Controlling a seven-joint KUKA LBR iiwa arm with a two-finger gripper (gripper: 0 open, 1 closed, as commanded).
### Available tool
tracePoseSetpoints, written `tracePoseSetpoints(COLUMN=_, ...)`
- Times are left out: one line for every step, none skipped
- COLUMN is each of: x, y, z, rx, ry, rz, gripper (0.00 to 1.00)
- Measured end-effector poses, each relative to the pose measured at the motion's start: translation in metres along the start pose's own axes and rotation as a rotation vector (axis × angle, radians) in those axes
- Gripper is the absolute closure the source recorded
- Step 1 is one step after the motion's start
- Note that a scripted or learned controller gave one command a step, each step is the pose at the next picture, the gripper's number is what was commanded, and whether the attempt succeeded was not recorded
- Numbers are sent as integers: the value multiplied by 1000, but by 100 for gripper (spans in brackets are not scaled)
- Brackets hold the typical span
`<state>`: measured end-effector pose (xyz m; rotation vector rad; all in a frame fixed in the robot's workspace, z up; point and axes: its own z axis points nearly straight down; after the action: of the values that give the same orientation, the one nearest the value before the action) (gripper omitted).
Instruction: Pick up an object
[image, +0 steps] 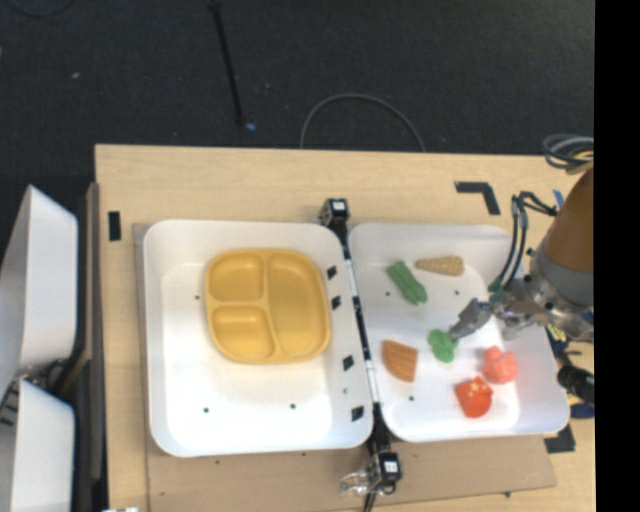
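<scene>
bench (250, 180): pale wood | left white bin (180, 400) and right white bin (520, 420) sit side by side, touching

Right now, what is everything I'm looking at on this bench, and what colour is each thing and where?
bench: one, light wood, under everything.
white bins: two, side by side, left and right.
divided plate: one, yellow, three compartments, in the left bin.
long green piece: one, right bin, upper middle.
tan piece: one, right bin, near the far wall.
small green piece: one, right bin, centre, at the tip of the gripper.
orange-brown wedge: one, right bin, near the left wall.
pink piece: one, right bin, lower right.
red piece: one, right bin, just below the pink one.
arm: one, grey with an orange band, reaching in from the right.
gripper: one, low over the right bin.
</scene>
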<state>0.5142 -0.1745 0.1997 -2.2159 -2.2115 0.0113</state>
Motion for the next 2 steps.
tracePoseSetpoints(x=1, y=3, z=-8, rx=-14, ry=-3, rz=-4, gripper=0)
tracePoseSetpoints(x=-3, y=3, z=55, rx=-10, ry=-3, rz=-1, gripper=0)
